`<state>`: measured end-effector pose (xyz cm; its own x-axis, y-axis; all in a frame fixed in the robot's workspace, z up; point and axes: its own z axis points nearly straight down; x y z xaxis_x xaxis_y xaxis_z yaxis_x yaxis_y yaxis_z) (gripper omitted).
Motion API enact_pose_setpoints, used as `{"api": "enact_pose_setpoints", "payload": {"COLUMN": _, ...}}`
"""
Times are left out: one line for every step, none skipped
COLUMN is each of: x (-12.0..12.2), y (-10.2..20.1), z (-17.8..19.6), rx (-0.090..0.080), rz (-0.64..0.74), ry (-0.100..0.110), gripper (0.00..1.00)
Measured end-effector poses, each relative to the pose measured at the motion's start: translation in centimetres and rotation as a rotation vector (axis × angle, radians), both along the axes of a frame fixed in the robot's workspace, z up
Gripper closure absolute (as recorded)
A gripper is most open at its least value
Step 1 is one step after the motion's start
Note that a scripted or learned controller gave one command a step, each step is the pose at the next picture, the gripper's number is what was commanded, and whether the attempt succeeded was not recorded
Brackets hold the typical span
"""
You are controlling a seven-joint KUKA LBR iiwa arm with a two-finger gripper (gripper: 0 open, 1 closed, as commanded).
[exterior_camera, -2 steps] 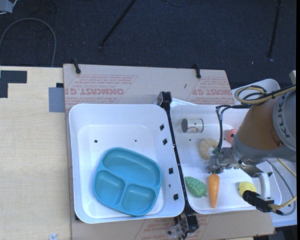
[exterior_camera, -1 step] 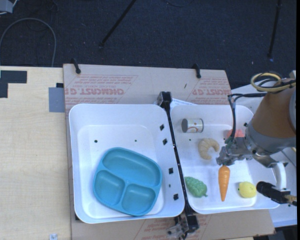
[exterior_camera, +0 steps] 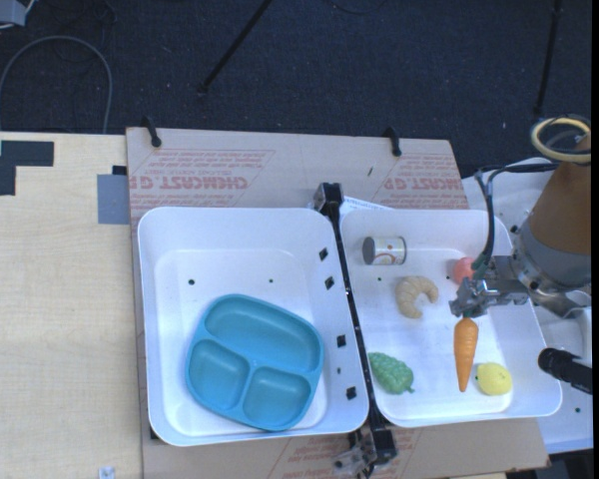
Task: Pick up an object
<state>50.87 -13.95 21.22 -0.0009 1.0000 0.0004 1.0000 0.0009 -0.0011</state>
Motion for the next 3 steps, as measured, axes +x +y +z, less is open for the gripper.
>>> {"api": "enact_pose_setpoints", "payload": {"x": 0.1, "y": -0.1, "z": 5.2, "rx": -0.001, "rz": 0.000, "ry": -0.002, "gripper": 1.00}}
{"api": "enact_pose_setpoints", "payload": {"x": 0.4, "y": 5.0, "z": 3.6, "rx": 0.001, "rz": 0.000, "ry": 0.002, "gripper": 1.00}}
{"api": "enact_pose_setpoints", "payload": {"x": 0.4, "y": 9.6, "z": 2.9, "rx": 0.001, "rz": 0.001, "ry": 0.003, "gripper": 1.00}}
